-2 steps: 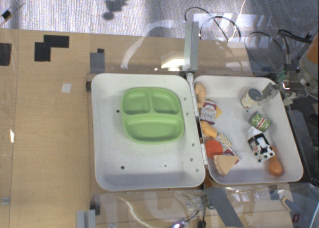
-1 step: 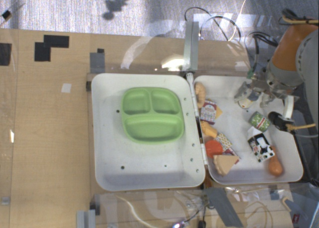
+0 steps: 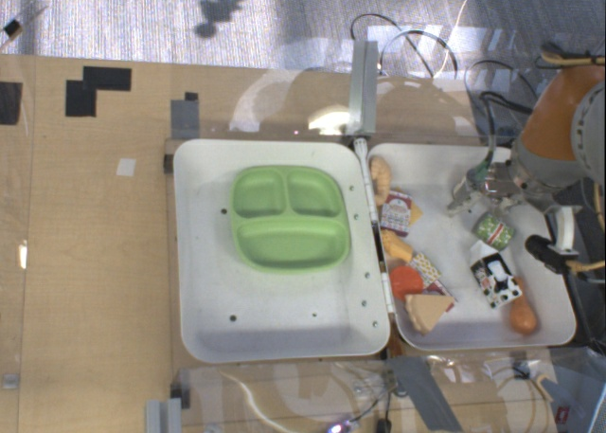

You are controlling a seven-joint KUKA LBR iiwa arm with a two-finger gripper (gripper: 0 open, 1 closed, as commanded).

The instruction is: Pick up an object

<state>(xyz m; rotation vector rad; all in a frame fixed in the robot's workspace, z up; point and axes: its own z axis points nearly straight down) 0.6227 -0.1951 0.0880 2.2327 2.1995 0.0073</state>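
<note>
Hovering at the upper right of the frame, the claw (image 3: 481,185) hangs low over the right bin (image 3: 436,161). Its fingers look spread apart and nothing sits between them, so it is released. Just below it stands a small green can (image 3: 493,230), near but apart. Lower lies a black and white carton (image 3: 495,279), then an orange ball (image 3: 523,318). At the left, the other bin (image 3: 204,327) holds a green tray (image 3: 287,217). I judge this is the approach step; next the claw must go down over the can and close.
</note>
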